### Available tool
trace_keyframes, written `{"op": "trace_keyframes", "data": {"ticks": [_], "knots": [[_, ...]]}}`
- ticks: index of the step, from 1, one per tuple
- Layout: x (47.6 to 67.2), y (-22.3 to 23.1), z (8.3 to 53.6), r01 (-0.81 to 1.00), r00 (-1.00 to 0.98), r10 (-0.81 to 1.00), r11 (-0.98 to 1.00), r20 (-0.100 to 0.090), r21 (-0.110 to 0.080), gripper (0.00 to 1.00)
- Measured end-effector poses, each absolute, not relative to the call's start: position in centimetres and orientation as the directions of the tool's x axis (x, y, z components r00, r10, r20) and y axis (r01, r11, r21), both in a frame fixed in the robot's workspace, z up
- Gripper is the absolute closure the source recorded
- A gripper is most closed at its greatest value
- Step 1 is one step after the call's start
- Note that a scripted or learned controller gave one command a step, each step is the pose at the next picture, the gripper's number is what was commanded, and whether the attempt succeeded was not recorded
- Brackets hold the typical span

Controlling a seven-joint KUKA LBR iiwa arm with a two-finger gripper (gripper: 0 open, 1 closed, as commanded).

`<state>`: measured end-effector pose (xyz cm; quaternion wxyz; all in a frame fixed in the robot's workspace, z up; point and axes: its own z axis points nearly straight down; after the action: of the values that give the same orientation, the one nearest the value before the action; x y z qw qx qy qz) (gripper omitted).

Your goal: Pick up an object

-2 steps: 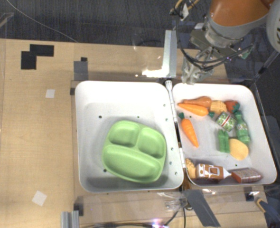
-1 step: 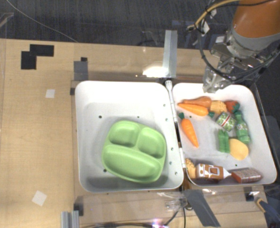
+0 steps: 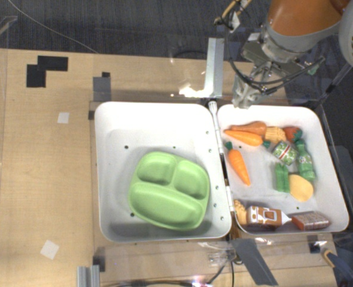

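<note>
Left of centre, the left bin point(image 3: 105, 160) holds a green divided plate point(image 3: 169, 190). In the right bin point(image 3: 335, 178), the lone orange carrot point(image 3: 239, 166) lies just right of the divider, tapering toward the frame's bottom; it looks like light, stiff, smooth plastic, best pinched across its thicker upper end. At upper right the gripper point(image 3: 243, 95) hangs above the bin's rim; whether it is wide or narrow, I cannot tell.

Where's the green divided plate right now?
The green three-compartment plastic plate lies in the left white bin, toward its near right part, close to the divider wall shared with the right white bin holding the toy food.
</note>
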<state>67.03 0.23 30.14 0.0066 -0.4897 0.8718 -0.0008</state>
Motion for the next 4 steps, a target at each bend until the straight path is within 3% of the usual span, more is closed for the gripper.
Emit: {"op": "trace_keyframes", "data": {"ticks": [1,2,3,4], "knots": [[66.9,-14.1,27.5,-0.835,-0.55,-0.835,0.55,-0.004,-0.009,1.0],[67.0,-20.6,21.1,-0.986,-0.17,-0.986,0.17,-0.003,-0.006,1.0],[67.2,-18.0,28.2,-0.964,-0.267,-0.964,0.267,-0.005,-0.016,1.0],[67.0,-20.4,16.4,-1.0,0.007,-1.0,-0.007,-0.003,-0.004,1.0]]}}
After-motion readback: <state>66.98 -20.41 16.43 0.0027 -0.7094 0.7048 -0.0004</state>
